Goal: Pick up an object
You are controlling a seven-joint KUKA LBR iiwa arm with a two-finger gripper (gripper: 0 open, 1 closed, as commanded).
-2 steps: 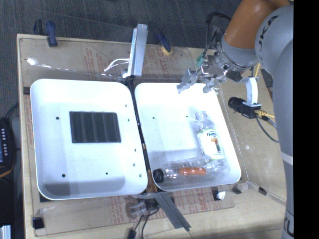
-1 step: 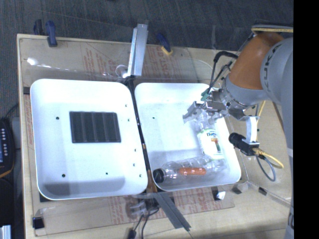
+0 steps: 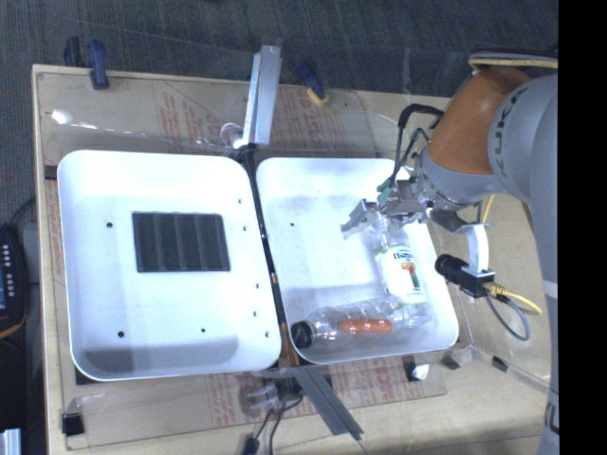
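In the right bin [image 3: 313, 188] my gripper [image 3: 370, 216] hangs at the right side, just above the top end of a small clear bottle with a white label [image 3: 402, 271]. That bottle lies along the bin's right wall, pointing toward the gripper. Along the bin's front wall lies a clear plastic bottle [image 3: 360, 325] with a black cap and an orange strip inside, its cap end to the left. The gripper's metal tip is close to the small bottle's neck, and whether they touch cannot be told.
The left bin [image 3: 95, 197] holds a dark ribbed rectangular pad [image 3: 180, 242] near its middle. A metal bar [image 3: 263, 93] stands behind the seam between the bins. Black and yellow cables [image 3: 493, 292] run beside the right bin's right wall.
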